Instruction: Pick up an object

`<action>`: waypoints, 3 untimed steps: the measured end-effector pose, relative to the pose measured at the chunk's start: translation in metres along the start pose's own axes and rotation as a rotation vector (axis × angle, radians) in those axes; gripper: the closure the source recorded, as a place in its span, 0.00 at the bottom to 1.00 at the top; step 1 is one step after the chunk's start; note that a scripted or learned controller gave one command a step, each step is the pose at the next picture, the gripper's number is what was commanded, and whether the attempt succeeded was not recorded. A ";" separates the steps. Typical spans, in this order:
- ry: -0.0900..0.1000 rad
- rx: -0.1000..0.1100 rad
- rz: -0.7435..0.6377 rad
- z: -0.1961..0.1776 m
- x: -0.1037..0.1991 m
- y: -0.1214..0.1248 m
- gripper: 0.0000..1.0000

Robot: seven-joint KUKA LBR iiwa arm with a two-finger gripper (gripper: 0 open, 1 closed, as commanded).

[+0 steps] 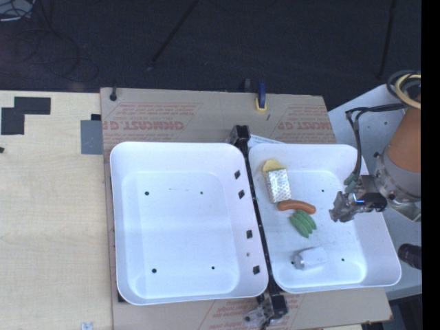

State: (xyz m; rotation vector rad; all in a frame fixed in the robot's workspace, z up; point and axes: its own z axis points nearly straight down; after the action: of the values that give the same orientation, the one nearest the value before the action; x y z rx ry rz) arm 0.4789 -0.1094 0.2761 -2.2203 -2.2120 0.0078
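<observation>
The right bin (371, 267) holds several small objects. A yellow piece (273, 165) lies at its far left, with a silvery textured block (278, 184) just below it. An orange sausage-like piece (296, 206) lies across the middle, and a green leafy piece (302, 223) sits under it. A pale grey-white cylinder (309, 258) rests near the front. My gripper (342, 212) hangs over the right part of this bin, to the right of the orange and green pieces and apart from them. Nothing shows between its fingers.
The left bin (130, 184) stands beside the right one, joined by a black divider with clips (249, 212). Both rest on a brown board (185, 115) on the bench. The arm's orange band (416, 139) and cables (364, 115) crowd the right edge.
</observation>
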 end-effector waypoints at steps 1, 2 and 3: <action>-0.001 -0.006 -0.007 -0.012 0.046 -0.004 1.00; -0.007 -0.020 0.000 -0.117 -0.012 0.028 1.00; 0.000 -0.001 -0.008 -0.070 0.037 0.012 1.00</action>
State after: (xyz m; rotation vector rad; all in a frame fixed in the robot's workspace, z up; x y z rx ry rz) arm 0.4914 -0.0728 0.3457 -2.2124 -2.2207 0.0060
